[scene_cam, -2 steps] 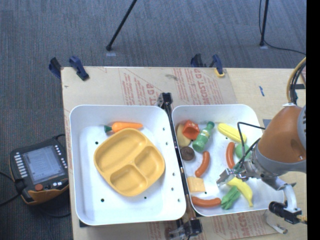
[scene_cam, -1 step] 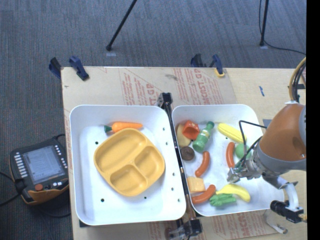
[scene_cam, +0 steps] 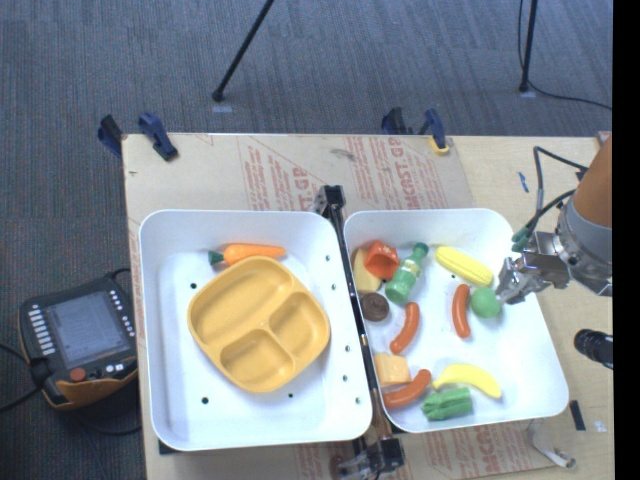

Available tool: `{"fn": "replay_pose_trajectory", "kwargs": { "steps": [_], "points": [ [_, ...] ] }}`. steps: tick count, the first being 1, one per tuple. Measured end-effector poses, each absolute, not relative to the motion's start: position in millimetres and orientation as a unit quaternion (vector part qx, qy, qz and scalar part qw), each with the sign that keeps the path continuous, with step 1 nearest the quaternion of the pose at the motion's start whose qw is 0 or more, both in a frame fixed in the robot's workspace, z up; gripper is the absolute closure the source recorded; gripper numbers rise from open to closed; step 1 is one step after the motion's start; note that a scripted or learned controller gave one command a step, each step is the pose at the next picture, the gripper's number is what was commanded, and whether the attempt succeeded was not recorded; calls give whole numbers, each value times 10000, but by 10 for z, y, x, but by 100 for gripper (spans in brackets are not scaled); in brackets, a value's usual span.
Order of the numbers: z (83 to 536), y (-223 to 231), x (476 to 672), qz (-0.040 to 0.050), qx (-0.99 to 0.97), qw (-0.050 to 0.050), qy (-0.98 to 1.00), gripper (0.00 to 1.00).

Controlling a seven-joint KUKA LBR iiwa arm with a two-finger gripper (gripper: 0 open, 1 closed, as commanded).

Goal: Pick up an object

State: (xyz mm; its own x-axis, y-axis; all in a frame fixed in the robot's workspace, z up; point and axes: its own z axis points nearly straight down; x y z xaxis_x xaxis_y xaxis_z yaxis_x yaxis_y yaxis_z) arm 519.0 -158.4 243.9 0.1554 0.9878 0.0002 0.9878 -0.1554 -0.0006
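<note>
Two white bins sit side by side on the bench. Off to the left on the floor lies a pendant (scene_cam: 78, 341) with a grey screen. The left bin (scene_cam: 160, 268) holds a yellow tray (scene_cam: 258, 324) with three compartments, and a carrot (scene_cam: 250, 253) lies just beside the tray's far edge.

The right bin (scene_cam: 520, 393) is crowded with toy food. Near its left wall sit a red pepper (scene_cam: 380, 260), a brown disc (scene_cam: 375, 308) and a cheese block (scene_cam: 392, 369). A green bottle (scene_cam: 405, 277) lies tilted beside the pepper. A sausage (scene_cam: 405, 329) lies in the middle, and another sausage (scene_cam: 406, 389) lies along the near edge, touching a green vegetable (scene_cam: 447, 403). A banana (scene_cam: 468, 377) lies just above that vegetable. Further back there is corn (scene_cam: 464, 265), and below it a third sausage (scene_cam: 460, 311).

A green ball (scene_cam: 486, 303) rests just right of that sausage, at the bin's right side. The gripper (scene_cam: 512, 286) reaches in from the right and its tip is up against the ball; I cannot tell how its jaws stand, or whether the ball is gripped.
</note>
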Motion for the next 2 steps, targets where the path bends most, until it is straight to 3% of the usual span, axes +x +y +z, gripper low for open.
{"fn": "replay_pose_trajectory", "kwargs": {
  "steps": [1, 2],
  "points": [
    [3368, -1510, 4827, 0, -7033, -2, -7109, 100],
    [3781, -1684, 4763, 1, -6340, -1, -7734, 100]
  ]
}}
